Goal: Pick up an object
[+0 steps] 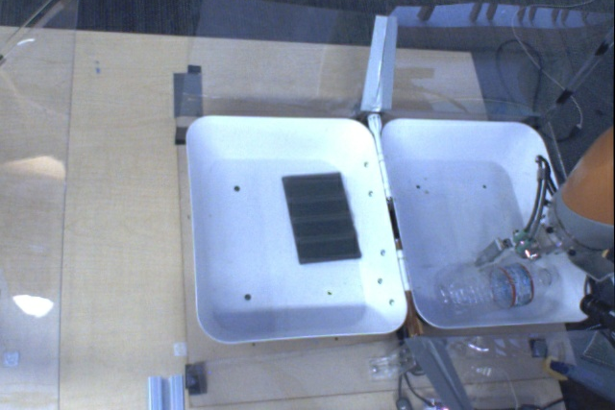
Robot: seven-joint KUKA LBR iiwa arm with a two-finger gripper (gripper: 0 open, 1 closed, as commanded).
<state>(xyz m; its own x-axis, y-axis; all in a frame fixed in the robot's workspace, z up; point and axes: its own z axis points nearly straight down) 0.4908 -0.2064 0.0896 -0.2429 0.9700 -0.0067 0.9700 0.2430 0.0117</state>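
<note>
1. The arm (588, 197) comes in from the right edge, its orange band showing above the grey wrist, and it hangs over the right bin (452, 149).
2. The gripper (507, 250) sits low in that bin's near right part — thin metal fingers pointing left and down toward the bin floor.
3. The fingers look slightly spread, but they are small and blurred against the white, so I cannot tell whether they are parted or closed.
4. The bottle (485, 286) — clear plastic, lying on its side with a blue-and-red label toward its right end — rests just below the gripper, close under the fingertips.
5. Nothing is visibly between the fingers; whether they touch the bottle is not clear.
6. Well to the gripper's left, in the left bin (216, 206), a dark ribbed pad (321, 217) lies flat near the middle, tilted a little.
7. A grey divider (380, 62) stands beyond the gripper, up and to its left, at the seam where the two bins meet.
</note>
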